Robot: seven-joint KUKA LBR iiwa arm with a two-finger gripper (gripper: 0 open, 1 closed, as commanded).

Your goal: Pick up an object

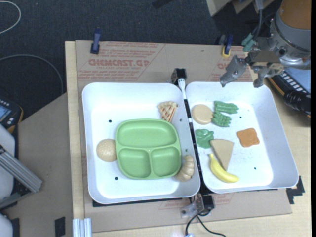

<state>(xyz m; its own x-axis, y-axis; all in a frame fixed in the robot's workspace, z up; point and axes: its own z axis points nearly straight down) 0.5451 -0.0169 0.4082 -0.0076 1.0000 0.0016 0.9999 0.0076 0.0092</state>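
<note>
My gripper (244,74) hangs above the far edge of the right bin (279,127), its two fingers spread apart with nothing between them. Below it in that bin lie a round tan cookie (201,114), green leafy pieces (224,113), a green broccoli piece (203,136), an orange nugget (247,137), a tan sandwich wedge (222,151) and a yellow banana (222,171). The gripper is well above and behind all of these, nearest the leafy greens.
The left bin (98,102) holds a green divided tray (148,148), a waffle cone piece (168,110), a round tan bun (106,150) and a beige pastry (186,167). Blue clamps (96,41) hold the cardboard base at the back.
</note>
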